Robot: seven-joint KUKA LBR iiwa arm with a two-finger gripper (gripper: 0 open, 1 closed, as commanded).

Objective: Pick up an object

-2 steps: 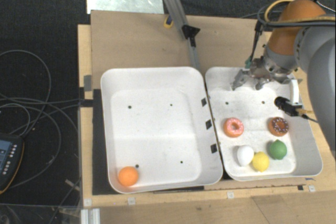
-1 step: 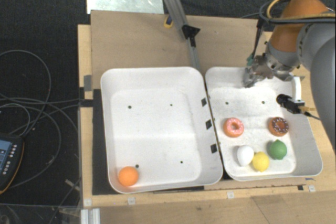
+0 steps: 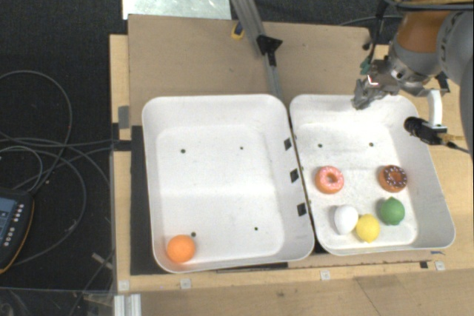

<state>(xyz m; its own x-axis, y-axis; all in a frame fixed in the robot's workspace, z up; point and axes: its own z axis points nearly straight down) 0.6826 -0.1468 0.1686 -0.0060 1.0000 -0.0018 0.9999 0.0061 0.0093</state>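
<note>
Brown desk (image 3: 192, 55) carries 2 white bins. At upper right, the hand (image 3: 364, 98) hovers over the right bin's (image 3: 348, 137) far rim; its state I cannot tell. 5 objects sit lower right, pink donut (image 3: 329, 179) nearest. Descending here risks grabbing nothing.

The gripper (image 3: 364, 99) hangs over the far edge of the right bin (image 3: 437, 214), with nothing seen between its fingers. In this bin lie a pink donut (image 3: 329, 180), a chocolate donut (image 3: 392, 178), a white ball (image 3: 345, 219), a yellow lemon (image 3: 367, 228) and a green lime (image 3: 391, 211), all grouped in the near half. The lemon touches the white ball. The left bin (image 3: 222, 159) holds an orange ball (image 3: 180, 249) in its near left corner.
</note>
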